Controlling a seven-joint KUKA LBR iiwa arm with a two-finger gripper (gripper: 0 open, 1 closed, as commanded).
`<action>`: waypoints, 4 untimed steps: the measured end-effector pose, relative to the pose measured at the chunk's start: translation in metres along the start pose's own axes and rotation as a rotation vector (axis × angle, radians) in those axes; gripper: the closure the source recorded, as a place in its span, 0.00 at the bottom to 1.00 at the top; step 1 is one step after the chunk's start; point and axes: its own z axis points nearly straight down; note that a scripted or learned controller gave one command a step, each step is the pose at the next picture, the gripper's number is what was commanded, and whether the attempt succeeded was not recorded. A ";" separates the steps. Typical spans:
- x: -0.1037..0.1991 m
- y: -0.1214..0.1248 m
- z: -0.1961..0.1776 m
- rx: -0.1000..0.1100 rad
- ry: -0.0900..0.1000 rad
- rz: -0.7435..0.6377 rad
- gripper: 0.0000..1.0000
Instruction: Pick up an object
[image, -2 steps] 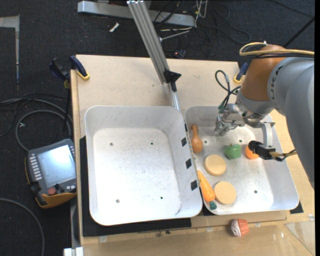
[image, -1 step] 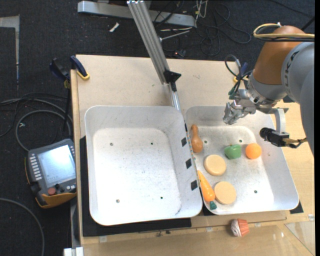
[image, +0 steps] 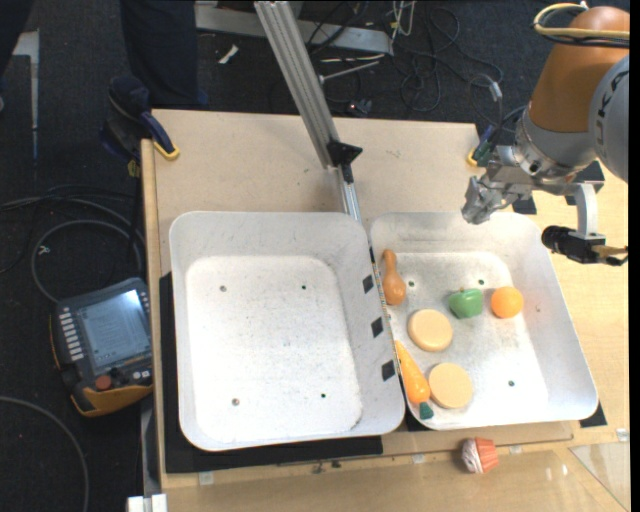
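Six small things are lying in the right bin (image: 560, 330): an orange ball (image: 507, 302), a green piece (image: 465, 302), two tan discs (image: 431, 330), a carrot (image: 412, 374) and a small orange gourd (image: 393, 280). I am hanging my tool (image: 482, 203) over the bin's rim at its twelve o'clock, carrying nothing; whether it is open I cannot tell. Descending here, I judge I am risking striking the rim. Green piece and ball are sitting nearly touching, so fingers could knock one away. Open floor is lying toward four o'clock; the left bin (image: 265, 320) is offering room. A reddish item (image: 478, 455) is resting on the tabletop (image: 250, 160) outside.
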 end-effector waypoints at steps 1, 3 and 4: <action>0.000 0.001 -0.032 0.003 0.001 0.000 1.00; 0.103 -0.014 -0.042 0.010 0.004 -0.004 1.00; 0.159 -0.029 -0.041 0.010 0.004 -0.005 1.00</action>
